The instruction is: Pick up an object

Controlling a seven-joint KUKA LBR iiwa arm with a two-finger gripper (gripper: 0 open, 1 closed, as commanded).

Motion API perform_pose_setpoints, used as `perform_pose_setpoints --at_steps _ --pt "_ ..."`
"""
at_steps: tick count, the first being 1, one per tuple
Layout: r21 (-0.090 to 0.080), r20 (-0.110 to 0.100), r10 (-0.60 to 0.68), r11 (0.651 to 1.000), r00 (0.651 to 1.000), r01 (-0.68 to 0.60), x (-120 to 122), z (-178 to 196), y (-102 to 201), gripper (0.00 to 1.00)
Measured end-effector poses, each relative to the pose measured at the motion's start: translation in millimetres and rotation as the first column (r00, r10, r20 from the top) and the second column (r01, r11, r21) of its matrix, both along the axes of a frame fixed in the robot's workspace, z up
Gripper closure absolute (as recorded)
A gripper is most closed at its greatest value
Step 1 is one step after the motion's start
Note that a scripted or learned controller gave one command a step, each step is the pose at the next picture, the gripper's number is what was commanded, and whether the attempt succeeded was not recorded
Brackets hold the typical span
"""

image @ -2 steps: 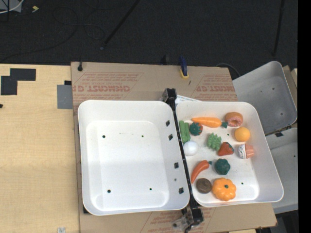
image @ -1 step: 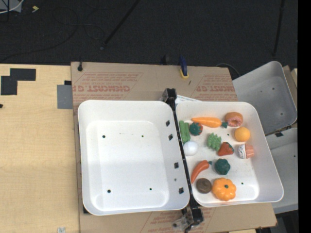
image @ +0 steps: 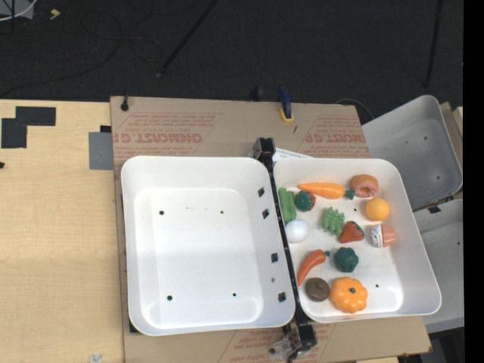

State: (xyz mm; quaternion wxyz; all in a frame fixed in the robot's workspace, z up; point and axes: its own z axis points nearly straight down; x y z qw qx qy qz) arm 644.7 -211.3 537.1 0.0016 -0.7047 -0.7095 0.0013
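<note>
White plastic dominates the camera view: two shallow bins sit side by side on the bench (image: 60,225), over a brown cardboard sheet (image: 227,131). The left bin (image: 144,180) has bare floor with a few small dark holes. The right bin (image: 412,278) carries all the toy food. Along its far side lie a carrot (image: 321,190) and a peach-coloured fruit (image: 364,185), with an orange ball (image: 377,209) just beside that. Near the divider there is a green pod (image: 286,204), a white ball (image: 296,231) and a red chili (image: 310,265). In the middle sit a leafy green piece (image: 333,220), a strawberry (image: 351,232) and a dark green broccoli (image: 346,259). At the near end, a pumpkin (image: 349,294) rests touching a brown round piece (image: 317,289).

As for the tool, its state cannot be told from here. Judging by the layout, the pick is not yet started: every item lies in the bin, nothing lifted. The choice, the approach, the grasp and the lift all remain.
</note>
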Motion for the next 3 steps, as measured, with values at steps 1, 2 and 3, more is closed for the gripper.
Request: perform_pose_setpoints --at_steps 1,2,3 --pt "0.000 0.000 0.000 1.000 1.000 0.000 0.0 0.0 0.0 1.00" --pt "0.000 0.000 0.001 1.000 1.000 -0.001 0.0 0.0 0.1 1.00" --pt "0.000 0.000 0.001 1.000 1.000 -0.001 0.0 0.0 0.1 1.00"
